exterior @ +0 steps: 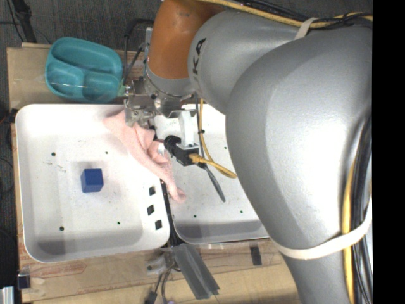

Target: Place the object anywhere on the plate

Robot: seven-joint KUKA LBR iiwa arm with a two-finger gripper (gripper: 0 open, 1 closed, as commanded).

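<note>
A pink cloth (149, 145) lay draped over the divide between the two white bins, most of it in the left bin (38, 144), one corner trailing toward the right bin (215, 223). The tool (140, 114) sat at the cloth's upper edge; whether it was clenched or released could not be told. The grey arm (291, 125) reached in from the right, its orange band (174, 37) above the wrist. A blue cube (92, 180) rested in the left bin. A teal plate (83, 69) lay on the desk (25, 59) beyond that bin.
</note>
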